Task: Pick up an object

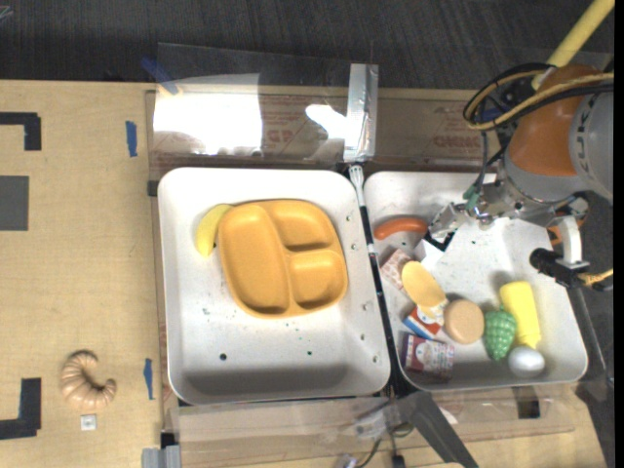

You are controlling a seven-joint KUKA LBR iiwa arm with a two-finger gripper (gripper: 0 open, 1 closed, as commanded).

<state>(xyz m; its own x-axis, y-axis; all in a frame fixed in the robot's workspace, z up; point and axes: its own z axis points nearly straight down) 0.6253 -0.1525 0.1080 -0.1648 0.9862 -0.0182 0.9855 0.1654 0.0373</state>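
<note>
My gripper (458, 213) hovers over the back of the right bin (561, 359), near the orange-red piece (400, 227). Can't tell its state, too small and blurred. Nothing lifted: yellow block (522, 310), green toy (500, 331), silver ball (526, 361) all lie in the bin. Grasp and lift remain, I judge.

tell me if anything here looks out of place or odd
One thing: a croissant lies on the bench, well left of both bins. Also, the orange divided tray in the left bin sits askew, covering part of a banana.
</note>
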